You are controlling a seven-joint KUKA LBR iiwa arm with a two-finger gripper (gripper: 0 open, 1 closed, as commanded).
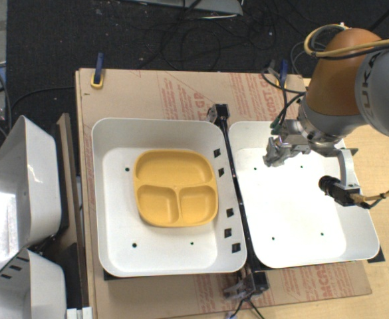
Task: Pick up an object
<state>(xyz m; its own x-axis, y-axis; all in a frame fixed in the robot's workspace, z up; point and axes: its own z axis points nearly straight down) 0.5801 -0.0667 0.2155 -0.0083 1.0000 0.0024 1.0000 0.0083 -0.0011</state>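
Observation:
A yellow divided plate (176,187) with three compartments lies flat in the middle of the left white bin (114,138). My gripper (276,155) hangs over the upper left part of the right white bin (354,244), well to the right of the plate and apart from it. The grey arm with its orange band (337,65) reaches in from the upper right. Nothing shows between the gripper and the bin floor beneath it.
A black divider with clips (231,191) runs between the two bins. Both bins rest on a cardboard sheet (181,95). White containers (14,191) stand off the bench at the left. Cables lie on the dark floor behind.

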